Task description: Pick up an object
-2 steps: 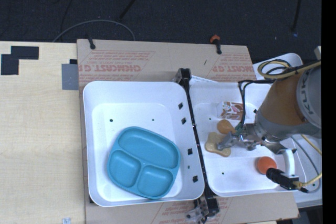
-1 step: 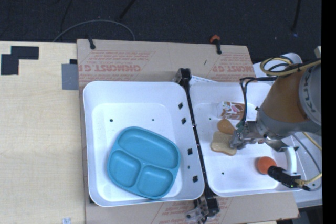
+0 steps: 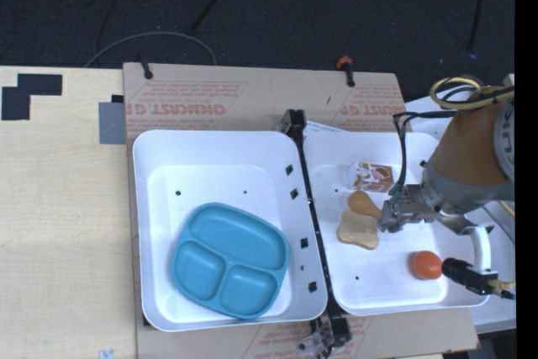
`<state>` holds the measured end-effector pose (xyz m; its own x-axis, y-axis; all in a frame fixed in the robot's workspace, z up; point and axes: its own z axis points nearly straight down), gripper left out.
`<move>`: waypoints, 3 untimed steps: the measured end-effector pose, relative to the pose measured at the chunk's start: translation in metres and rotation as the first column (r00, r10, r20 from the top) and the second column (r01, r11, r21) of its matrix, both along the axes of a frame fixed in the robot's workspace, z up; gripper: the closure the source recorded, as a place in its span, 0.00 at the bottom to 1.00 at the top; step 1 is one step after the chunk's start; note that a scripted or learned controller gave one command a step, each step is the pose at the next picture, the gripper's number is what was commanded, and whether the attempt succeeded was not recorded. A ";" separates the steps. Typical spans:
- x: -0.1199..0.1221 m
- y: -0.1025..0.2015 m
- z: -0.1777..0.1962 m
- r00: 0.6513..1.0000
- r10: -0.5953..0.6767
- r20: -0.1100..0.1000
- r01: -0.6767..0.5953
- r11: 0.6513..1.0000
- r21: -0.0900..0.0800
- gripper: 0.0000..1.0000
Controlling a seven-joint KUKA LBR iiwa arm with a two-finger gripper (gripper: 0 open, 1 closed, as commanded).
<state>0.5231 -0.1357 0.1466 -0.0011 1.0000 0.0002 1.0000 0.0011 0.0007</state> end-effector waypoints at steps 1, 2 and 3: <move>0.000 0.008 0.059 1.000 0.001 0.002 -0.001 1.000 0.000 1.00; 0.001 0.014 0.120 1.000 0.001 0.004 -0.001 1.000 -0.001 1.00; 0.014 0.062 0.105 1.000 0.003 -0.005 -0.003 1.000 0.002 1.00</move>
